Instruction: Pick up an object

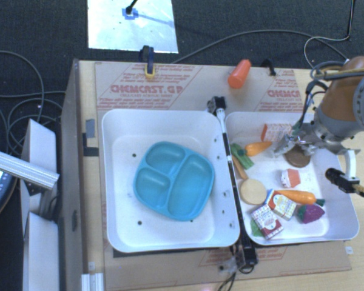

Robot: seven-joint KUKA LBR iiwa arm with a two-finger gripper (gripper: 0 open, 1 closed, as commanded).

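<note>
My gripper point(289, 144) hangs over the upper part of the right bin point(340, 226), its grey wrist and orange band reaching in from the right. Just below it lies a brown round disc point(298, 159), partly covered by the gripper. Left of it are an orange carrot point(258, 148) and a red-and-white carton point(273, 131). Lower in the bin sit a small red-and-white block point(290, 177), a tan round cookie point(253, 191), a second carrot point(297, 196), two snack packets point(273, 214) and a purple toy point(311, 213).
The left bin point(118, 162) holds a blue divided plate point(173, 179). An orange cylinder point(239, 73) lies on the cardboard behind the bins. A green piece point(241, 158) rests near the divider between the bins. Cables run along the right side.
</note>
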